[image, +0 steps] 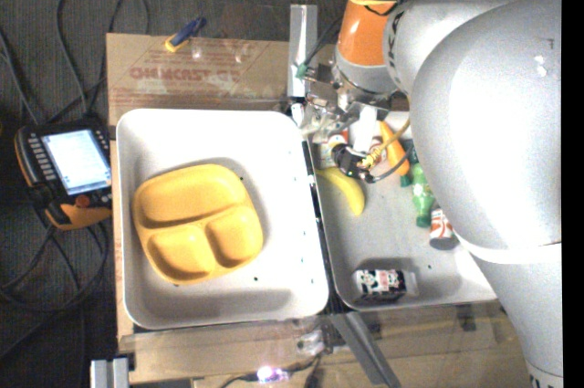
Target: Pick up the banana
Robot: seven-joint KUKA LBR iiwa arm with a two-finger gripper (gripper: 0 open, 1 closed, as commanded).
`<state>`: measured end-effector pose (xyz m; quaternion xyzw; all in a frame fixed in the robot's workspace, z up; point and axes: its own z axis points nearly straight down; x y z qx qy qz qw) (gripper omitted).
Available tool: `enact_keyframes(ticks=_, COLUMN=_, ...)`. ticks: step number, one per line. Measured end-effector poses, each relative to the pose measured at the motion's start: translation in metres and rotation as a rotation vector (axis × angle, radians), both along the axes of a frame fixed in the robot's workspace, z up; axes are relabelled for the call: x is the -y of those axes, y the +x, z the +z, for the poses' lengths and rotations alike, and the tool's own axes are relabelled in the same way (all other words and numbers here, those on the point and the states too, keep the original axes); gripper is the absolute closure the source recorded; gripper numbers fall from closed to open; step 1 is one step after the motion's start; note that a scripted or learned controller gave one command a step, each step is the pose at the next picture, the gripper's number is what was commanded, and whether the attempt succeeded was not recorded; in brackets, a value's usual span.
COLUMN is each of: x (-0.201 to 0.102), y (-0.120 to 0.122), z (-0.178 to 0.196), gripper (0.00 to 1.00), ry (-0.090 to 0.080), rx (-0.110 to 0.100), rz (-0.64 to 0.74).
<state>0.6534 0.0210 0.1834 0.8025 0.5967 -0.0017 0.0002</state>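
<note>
The yellow banana (346,191) lies in the right bin (365,245), close to its left wall, curving down and to the right. My gripper (336,142) hangs just above the banana's upper end, under the orange wrist band (372,12). Cables and metal parts of the wrist crowd around it. The big grey arm covers the right side of that bin.
A yellow divided plate (196,222) sits in the left bin (274,277). Around the banana in the right bin are a green bottle (420,194), an orange object (394,156), a small red and white can (441,228) and a dark can (381,282) near the front wall.
</note>
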Motion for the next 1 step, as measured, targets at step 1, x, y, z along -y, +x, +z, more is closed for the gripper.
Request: enact_keyframes(ticks=1, x=0.0549, y=-0.1479, z=-0.0011, gripper=1.00, ry=0.002, rx=-0.004, rz=0.056)
